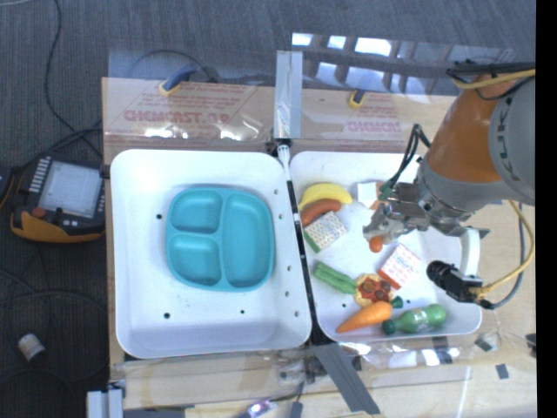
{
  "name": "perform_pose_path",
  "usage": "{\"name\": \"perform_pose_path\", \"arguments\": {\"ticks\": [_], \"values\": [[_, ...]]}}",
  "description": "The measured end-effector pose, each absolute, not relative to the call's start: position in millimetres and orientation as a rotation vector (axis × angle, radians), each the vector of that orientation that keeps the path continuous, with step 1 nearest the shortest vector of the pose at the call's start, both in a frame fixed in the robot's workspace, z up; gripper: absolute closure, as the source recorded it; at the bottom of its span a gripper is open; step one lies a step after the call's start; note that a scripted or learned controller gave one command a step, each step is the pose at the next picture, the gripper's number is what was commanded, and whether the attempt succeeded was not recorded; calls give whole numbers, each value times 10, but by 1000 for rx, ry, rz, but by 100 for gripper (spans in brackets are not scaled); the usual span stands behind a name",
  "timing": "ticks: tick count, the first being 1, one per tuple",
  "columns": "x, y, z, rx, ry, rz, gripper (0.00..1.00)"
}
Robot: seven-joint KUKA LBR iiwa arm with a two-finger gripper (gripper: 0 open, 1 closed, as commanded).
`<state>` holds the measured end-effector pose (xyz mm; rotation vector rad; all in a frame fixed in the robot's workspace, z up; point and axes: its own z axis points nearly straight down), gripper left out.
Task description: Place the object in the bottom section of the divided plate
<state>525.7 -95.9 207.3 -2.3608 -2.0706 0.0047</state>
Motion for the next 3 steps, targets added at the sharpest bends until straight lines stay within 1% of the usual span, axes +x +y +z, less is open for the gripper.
{"name": "perform_pose_path", "arguments": {"ticks": [1, 2, 3], "values": [[5456, -1, 1822, -2255, -2183, 6, 100], [5253, 866, 1825, -2147, -2290, 6, 100], [5253, 866, 1825, -2146, -2290, 5, 0]]}}
